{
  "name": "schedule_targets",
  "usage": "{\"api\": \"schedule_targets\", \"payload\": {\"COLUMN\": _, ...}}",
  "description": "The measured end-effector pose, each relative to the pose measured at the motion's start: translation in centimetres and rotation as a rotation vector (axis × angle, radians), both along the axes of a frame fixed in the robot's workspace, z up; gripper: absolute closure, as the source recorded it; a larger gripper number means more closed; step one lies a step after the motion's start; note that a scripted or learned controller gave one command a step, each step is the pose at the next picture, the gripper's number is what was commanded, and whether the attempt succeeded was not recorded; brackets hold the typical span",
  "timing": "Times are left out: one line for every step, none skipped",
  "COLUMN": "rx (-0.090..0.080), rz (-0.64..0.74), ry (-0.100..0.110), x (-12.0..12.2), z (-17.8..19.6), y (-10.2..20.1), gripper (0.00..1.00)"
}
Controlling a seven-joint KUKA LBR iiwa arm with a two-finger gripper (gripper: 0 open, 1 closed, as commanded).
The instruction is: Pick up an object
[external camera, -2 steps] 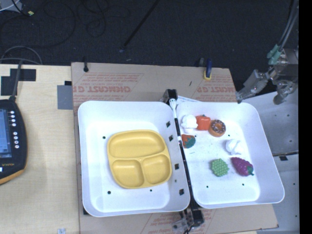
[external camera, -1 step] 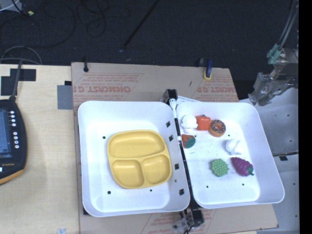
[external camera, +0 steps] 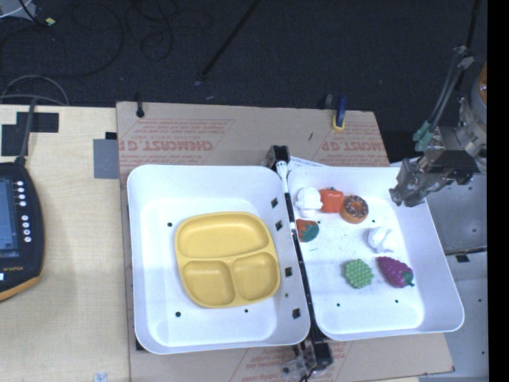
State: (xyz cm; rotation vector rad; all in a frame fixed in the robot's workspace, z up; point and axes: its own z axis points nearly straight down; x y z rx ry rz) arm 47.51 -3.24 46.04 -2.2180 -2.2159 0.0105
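Nearest you, along the front of the right bin (external camera: 445,309), sit the two easiest targets: a green bumpy fruit (external camera: 358,274) and a purple grape bunch (external camera: 394,270), side by side but apart, with bare floor in front of both. Take one of these if you want clean finger room. My pick is the grapes, since they lie on the arm's side of the bin.

A step back, a small white piece (external camera: 380,237) lies just above the grapes, near them; come straight down or you'll likely nudge it. Over by the divider a small red-and-green object (external camera: 307,230) hugs the bin's left wall, a poor choice, as one finger would likely hit the wall.

Further back is a tight cluster: another white piece (external camera: 308,200), a red-orange object (external camera: 332,199) and a brown round one (external camera: 354,208), touching or nearly so. Skip these; a grasp there probably catches two things or shoves them apart.

The left bin (external camera: 147,213) carries only a yellow divided plate (external camera: 227,259); flat and wide, hard to pinch, so leave it.

Farthest, the gripper (external camera: 404,191) hangs over the right bin's far right edge, above the objects, nothing visible between its tips; whether it's spread or closed you can't tell from this angle. Nothing is picked yet. Centre over your target before descending, and check for an object between the tips before calling it a pick.
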Motion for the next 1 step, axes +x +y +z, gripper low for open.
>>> {"api": "schedule_targets", "payload": {"rx": 0.001, "rz": 0.004, "ry": 0.002, "x": 0.00, "z": -8.08, "y": 4.10, "gripper": 1.00}}
